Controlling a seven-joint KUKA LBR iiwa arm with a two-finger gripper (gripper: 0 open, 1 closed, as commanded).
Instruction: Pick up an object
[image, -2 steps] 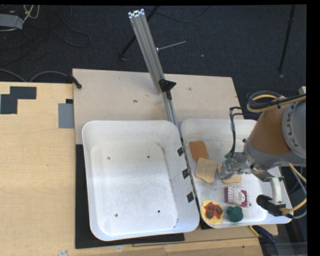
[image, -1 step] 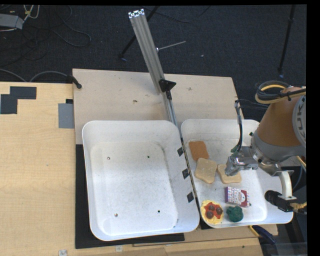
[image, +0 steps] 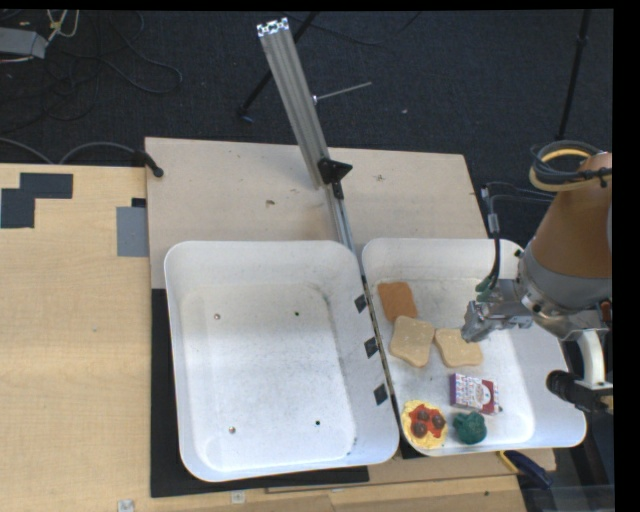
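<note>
The right bin (image: 440, 255) holds several small toy foods: an orange-brown slice (image: 397, 299), a tan bread piece (image: 412, 341), a smaller tan piece (image: 457, 350), a purple and white packet (image: 471, 391), a green lump (image: 469, 428) and a yellow round piece with red spots (image: 424, 423). My gripper (image: 477, 327) hangs low over the bin, just right of and above the smaller tan piece. I see nothing held in it.
The left bin (image: 262, 360) lies beside the right one, with black clips along the shared rim. A slanted metal rail (image: 303, 120) rises behind the bins. The arm's grey body (image: 570, 250) covers the right bin's far right side.
</note>
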